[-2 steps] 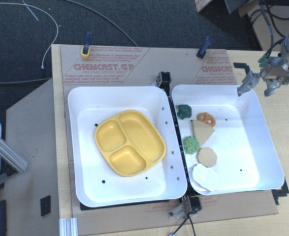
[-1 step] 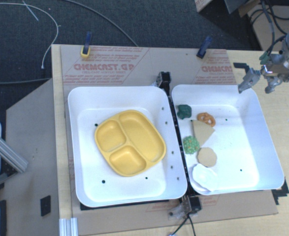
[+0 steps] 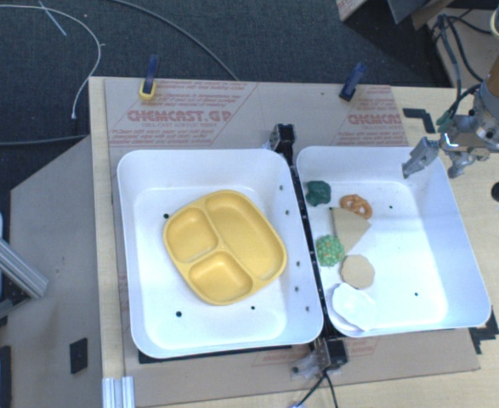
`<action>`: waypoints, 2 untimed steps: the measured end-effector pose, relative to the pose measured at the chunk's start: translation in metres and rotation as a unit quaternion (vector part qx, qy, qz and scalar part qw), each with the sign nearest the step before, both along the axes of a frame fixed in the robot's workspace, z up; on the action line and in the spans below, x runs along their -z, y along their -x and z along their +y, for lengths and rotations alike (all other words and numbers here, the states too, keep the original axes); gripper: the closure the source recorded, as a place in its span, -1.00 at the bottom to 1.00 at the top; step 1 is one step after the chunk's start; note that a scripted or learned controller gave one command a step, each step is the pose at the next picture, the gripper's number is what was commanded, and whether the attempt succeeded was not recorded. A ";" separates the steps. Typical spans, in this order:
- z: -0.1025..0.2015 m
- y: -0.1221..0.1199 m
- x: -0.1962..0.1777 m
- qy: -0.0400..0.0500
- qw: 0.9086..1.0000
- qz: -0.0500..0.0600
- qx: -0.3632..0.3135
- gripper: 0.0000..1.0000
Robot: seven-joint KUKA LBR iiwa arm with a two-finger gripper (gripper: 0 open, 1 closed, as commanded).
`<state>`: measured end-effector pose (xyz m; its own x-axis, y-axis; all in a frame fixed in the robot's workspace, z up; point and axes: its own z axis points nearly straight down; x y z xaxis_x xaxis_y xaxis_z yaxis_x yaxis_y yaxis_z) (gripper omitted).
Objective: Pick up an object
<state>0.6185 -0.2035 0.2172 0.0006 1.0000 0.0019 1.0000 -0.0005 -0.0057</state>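
The gripper (image 3: 436, 155) is seen with fingers spread, holding nothing, at the right bin (image 3: 453, 253)'s far corner. The pretzel (image 3: 355, 203) lies to its left, slightly nearer the camera.

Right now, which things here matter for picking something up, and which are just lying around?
For the job: gripper; right bin holding the dark green piece, pretzel, broccoli, tan disc, white piece.

Lying about: yellow tray in the left bin, blue clamps.

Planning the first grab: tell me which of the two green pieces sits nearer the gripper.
The darker green piece at the right bin's far left corner; the lighter one lies farther from the gripper.
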 end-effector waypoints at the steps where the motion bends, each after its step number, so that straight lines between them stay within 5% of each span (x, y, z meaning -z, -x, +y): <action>1: -0.002 -0.002 0.043 0.000 1.000 0.000 0.000 -1.00; 2: 0.006 0.006 0.095 0.000 1.000 0.000 -0.001 -1.00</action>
<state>0.6124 -0.1979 0.1226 -0.0006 1.0000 0.0025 1.0000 0.0006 -0.0058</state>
